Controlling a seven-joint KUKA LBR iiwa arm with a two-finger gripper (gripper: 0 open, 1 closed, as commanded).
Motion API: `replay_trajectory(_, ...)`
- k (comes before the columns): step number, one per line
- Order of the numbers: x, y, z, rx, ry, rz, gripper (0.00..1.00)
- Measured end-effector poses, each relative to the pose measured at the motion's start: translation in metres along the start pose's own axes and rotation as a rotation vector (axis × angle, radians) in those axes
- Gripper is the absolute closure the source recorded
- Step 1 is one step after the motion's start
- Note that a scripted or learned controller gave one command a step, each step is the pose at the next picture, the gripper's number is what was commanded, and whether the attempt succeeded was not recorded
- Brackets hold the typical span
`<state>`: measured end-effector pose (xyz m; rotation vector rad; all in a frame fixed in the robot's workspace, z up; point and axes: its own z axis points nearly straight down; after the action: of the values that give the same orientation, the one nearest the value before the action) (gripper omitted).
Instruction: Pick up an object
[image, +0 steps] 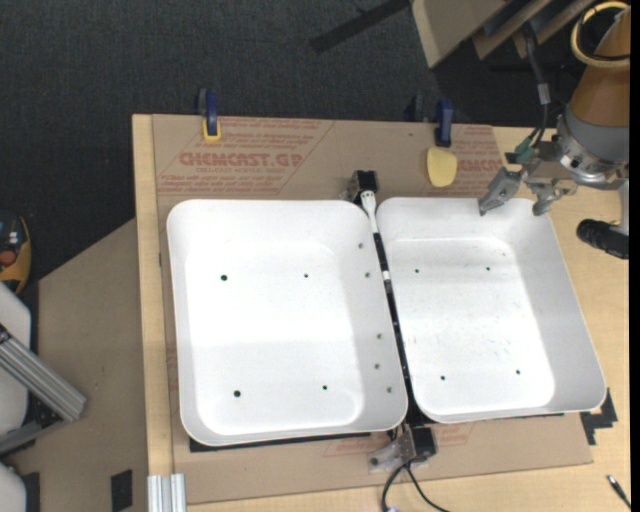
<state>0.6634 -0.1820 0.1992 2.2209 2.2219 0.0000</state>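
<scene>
- Only candidate you've got: a small pale-yellow object (441, 166), lying on the brown board (260, 155) just beyond the far rim of the right bin (570, 330), directly below the right-hand blue clamp (443, 122). It's outside both bins.
- Orientation: blob is slightly taller than wide in this view, so I'd call its long axis roughly away from the camera, toward the clamp, rounded end near the bin rim. Too small to say which end is the front, or what it is.
- Hand (516, 196) hangs over the far right corner of the right bin, to the right of the object and apart from it. Fingers (494, 199) are spread, pointing down, with nothing between them.
- My read: the arm is parked at the bin edge, above rim level, so it can drop in or traverse without catching the wall. Judgement, not seen.
- Left bin (200, 300) and right bin sit side by side, rims touching along a black centre strip (382, 280). Likely joined there so they don't shift.
- Two blue clamps at the far edge pin the board to the bench (80, 290); the left clamp (209, 112) has a yellow jaw. That keeps the bins registered to the camera.
- A cable and connector (405, 455) run out from the near end of the strip.
- Risk: the object sits close to the bin rim and the clamp, so a descent there has little clearance.
</scene>
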Motion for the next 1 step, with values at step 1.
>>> replay_trajectory(1,0.0,0.0009,-0.0115,-0.004,-0.002,-0.001,1.0)
